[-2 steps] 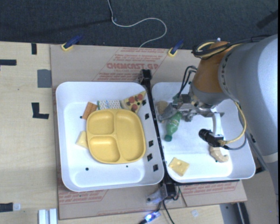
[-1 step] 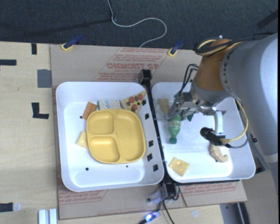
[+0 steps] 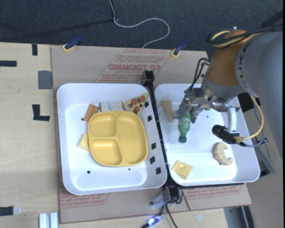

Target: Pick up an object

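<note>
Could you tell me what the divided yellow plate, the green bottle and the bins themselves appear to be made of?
The divided yellow plate looks like moulded plastic: one even colour, rounded compartment ridges, a soft satin sheen. The green bottle also seems plastic, glossy, with small highlights; whether it is hard or squeezable cannot be told. The white bins look like thin formed plastic, smooth and matte, with rounded corners and raised rims.
</note>
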Robot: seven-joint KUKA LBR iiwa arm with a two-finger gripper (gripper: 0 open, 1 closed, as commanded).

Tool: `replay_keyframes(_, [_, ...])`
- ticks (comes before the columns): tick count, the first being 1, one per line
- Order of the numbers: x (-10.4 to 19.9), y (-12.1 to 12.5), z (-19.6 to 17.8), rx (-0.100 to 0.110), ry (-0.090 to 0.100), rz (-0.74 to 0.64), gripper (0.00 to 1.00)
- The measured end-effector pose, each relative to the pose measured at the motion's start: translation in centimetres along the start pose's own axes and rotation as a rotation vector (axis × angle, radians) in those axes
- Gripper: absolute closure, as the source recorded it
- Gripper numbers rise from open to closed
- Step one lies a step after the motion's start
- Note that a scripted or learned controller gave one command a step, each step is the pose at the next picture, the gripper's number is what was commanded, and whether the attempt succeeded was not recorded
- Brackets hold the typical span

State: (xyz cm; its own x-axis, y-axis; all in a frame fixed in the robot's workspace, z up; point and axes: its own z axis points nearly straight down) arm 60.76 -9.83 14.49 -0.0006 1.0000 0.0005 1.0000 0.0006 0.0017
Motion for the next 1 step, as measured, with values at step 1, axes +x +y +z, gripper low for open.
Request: replay_keyframes(1, [0.50, -0.81, -5.13, -0.002, 0.000, -0.002, 1.00])
